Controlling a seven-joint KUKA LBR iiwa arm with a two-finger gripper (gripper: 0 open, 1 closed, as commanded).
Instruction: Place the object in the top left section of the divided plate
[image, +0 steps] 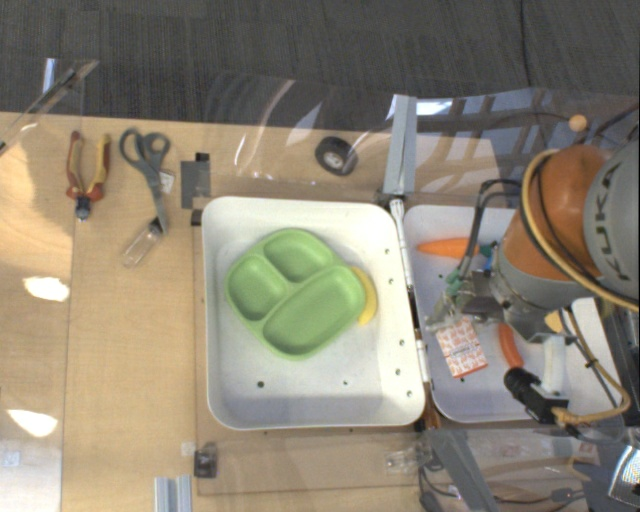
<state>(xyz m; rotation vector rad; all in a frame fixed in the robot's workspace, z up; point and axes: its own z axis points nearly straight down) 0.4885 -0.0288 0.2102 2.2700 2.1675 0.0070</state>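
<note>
Wooden bench, two white bins: green divided plate (297, 292) empty at centre; gripper (462, 300) at right, grip state indiscernible; placement pending.

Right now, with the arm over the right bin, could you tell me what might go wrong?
The gripper sits low among several things: an orange carrot, a patterned packet and a red piece. It could catch the wrong one or none. The green divided plate lies askew in the left bin, over something yellow, so a drop might land in the wrong section.
</note>
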